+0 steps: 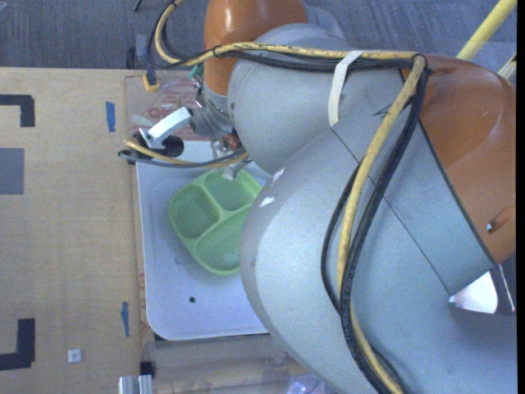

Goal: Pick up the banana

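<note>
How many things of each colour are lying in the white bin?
Green: 1, a divided plate, partly under the arm
Other colours: 0 in the part of the white bin that the arm leaves uncovered
Total: 1

Green divided plate (209,220) in white bin (168,302), wood bench (66,220) w/ blue tape

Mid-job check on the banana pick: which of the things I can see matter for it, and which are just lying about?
For the job:
- claw, low over the white bin; a banana is not something I can make out

Lying about:
- green divided plate in that bin
- blue tape marks on the bench
</note>
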Available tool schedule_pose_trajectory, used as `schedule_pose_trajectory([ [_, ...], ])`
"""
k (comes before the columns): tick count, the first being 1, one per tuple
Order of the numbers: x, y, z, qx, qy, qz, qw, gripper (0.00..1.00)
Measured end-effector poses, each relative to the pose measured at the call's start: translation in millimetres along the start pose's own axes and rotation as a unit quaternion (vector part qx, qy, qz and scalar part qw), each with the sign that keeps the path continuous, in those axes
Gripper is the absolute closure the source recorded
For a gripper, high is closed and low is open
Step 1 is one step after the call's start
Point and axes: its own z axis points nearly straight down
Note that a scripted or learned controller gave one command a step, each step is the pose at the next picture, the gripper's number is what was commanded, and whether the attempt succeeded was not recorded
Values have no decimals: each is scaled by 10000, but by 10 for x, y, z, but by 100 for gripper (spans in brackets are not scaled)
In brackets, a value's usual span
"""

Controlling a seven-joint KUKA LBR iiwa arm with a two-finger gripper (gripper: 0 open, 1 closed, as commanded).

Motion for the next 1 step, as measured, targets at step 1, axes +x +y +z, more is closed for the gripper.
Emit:
schedule_pose_trajectory([
  [1,-394,-233,-250,-5,23,1591,9873,100],
])
